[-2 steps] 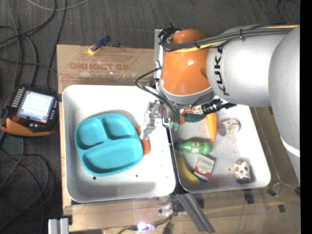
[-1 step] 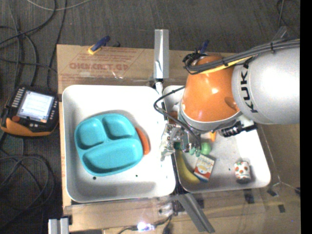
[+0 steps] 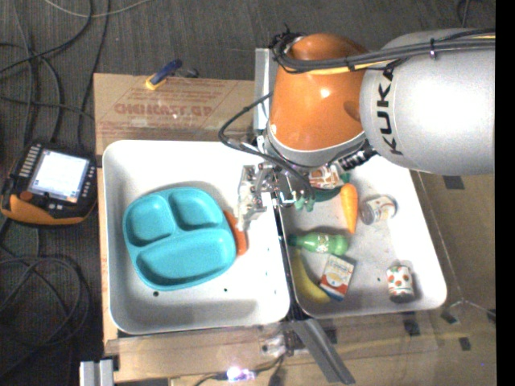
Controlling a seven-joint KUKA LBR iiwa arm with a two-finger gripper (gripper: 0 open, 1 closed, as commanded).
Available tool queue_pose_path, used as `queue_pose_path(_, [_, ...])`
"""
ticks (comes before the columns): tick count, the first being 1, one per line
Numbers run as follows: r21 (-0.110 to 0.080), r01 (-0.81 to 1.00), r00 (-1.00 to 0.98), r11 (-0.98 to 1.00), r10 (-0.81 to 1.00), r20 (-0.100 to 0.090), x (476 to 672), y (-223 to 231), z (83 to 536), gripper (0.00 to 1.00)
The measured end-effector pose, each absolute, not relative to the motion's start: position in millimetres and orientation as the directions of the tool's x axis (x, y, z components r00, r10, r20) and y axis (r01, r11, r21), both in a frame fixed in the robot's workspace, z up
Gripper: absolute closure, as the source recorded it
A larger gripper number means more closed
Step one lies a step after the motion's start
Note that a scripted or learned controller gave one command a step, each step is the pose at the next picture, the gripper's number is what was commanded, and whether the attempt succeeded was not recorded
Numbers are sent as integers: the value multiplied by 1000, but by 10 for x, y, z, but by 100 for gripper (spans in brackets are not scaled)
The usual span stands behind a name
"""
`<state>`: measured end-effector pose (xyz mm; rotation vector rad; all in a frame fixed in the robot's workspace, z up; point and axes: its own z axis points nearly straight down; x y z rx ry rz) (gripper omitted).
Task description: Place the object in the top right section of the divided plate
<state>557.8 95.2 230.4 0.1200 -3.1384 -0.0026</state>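
A teal divided plate lies in the left bin, with two small sections on its far side and one large section nearer the front. A small orange object rests against the plate's right rim, on the bin floor. My gripper hangs just above and slightly behind that orange object, near the wall between the bins. The orange-banded wrist hides the area behind it.
The right bin holds a carrot, a green bottle, a banana, a small carton, a tin and a spotted cup. A teach pendant lies left of the bench.
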Motion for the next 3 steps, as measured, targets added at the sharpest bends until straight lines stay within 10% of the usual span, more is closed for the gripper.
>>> queue_pose_path(1, [1, -374, -928, 928, -374, 5, 4882, 94, 1878, 100])
queue_pose_path(2, [3, -589, -808, 808, -589, -4, 5991, 451, 2882, 100])
queue_pose_path(3, [4, -269, -963, 963, -269, 3, 5729, 1144, 1414, 100])
